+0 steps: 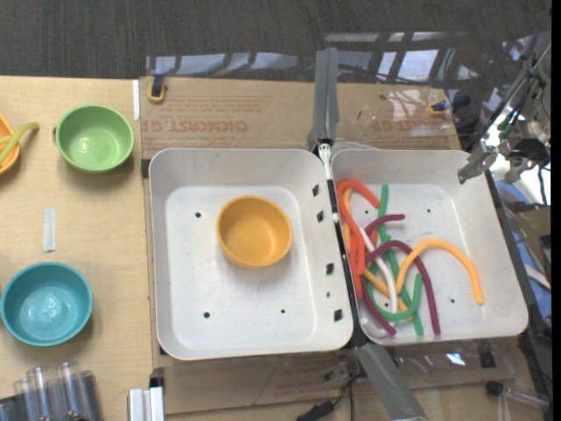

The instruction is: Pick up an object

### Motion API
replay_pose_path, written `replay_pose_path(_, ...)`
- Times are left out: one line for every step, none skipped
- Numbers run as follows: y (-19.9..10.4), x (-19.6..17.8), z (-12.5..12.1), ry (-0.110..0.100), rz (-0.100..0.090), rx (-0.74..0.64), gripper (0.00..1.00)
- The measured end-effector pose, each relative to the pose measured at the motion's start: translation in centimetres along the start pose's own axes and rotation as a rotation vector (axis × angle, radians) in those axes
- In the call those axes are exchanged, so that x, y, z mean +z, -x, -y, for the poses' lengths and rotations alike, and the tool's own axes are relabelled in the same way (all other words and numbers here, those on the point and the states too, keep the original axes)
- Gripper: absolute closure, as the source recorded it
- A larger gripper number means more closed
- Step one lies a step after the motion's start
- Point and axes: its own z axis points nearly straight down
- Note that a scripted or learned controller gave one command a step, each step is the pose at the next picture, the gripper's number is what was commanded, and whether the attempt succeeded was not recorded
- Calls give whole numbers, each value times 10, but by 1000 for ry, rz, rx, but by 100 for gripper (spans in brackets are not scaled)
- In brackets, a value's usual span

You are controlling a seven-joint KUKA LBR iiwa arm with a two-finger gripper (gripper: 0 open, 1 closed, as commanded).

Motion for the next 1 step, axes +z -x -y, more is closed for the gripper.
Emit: replay_pose_path(-14,136,31,1,0,-29,0)
